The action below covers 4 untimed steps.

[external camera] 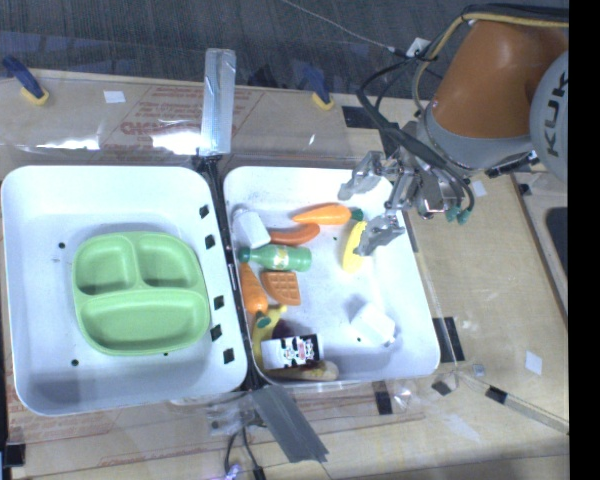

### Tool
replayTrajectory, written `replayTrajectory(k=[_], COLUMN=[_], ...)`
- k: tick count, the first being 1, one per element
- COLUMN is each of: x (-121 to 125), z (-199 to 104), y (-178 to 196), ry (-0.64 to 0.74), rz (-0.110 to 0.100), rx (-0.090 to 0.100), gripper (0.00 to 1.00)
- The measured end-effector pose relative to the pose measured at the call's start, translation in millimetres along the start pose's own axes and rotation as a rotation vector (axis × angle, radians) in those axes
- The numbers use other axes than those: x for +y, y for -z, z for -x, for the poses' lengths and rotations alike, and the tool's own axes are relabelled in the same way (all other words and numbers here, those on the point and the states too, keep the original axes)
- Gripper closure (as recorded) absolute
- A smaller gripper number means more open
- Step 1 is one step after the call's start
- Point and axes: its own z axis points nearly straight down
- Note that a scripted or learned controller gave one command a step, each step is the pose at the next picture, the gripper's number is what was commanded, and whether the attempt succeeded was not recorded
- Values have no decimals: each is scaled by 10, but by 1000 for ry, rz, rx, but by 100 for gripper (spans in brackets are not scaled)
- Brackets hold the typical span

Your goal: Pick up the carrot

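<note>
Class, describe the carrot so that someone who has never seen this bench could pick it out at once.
Take the right bin, which holds the toy foods. Near its far edge, just left of the pincer, lies the carrot: a tapering orange cone with a green tip. The piece below it is darker and curved.

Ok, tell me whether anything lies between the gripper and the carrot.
Nothing visible does. The gripper hangs open over the right bin, and the carrot lies just to its left in the camera view with bare bin floor between them. The banana sits just below that gap, near the lower finger.
</note>
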Motion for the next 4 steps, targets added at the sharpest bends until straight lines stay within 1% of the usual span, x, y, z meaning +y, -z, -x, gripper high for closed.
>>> replayTrajectory(k=[1, 2, 3, 4], x=[-421, -371, -361, 194], z=[356, 551, 592, 663], y=[-875, -1895, -1734, -1180], ry=[18, -41, -34, -188], rz=[4, 3, 0, 2], rx=[9, 5, -6, -7], gripper=[0, 0, 100, 100])
